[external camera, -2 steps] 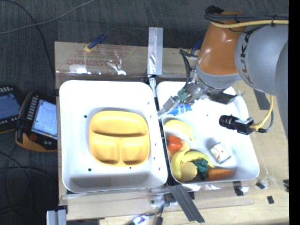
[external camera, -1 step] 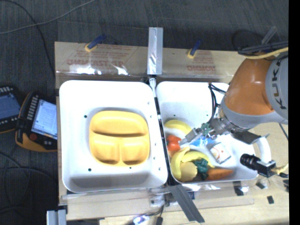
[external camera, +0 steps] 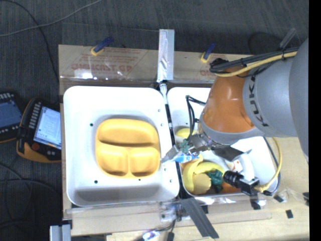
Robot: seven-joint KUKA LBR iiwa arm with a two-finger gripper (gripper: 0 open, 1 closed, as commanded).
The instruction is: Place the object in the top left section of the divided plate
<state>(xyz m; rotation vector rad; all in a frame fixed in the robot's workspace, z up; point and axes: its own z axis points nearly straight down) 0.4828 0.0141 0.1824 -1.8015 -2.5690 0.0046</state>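
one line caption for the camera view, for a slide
Gripper over the bins' divide beside the yellow plate in the left bin.

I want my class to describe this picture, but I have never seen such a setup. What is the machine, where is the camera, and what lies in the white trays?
The camera looks down from above the bench at a slant. The big grey and orange shape on the right is a robot arm, reaching in over the right bin. Its gripper sits near the wall between the two bins, by a small bluish item; whether it holds anything is unclear. The left bin holds a yellow divided plate with nothing in its sections. The right bin holds a jumble of objects, yellow and green among them.
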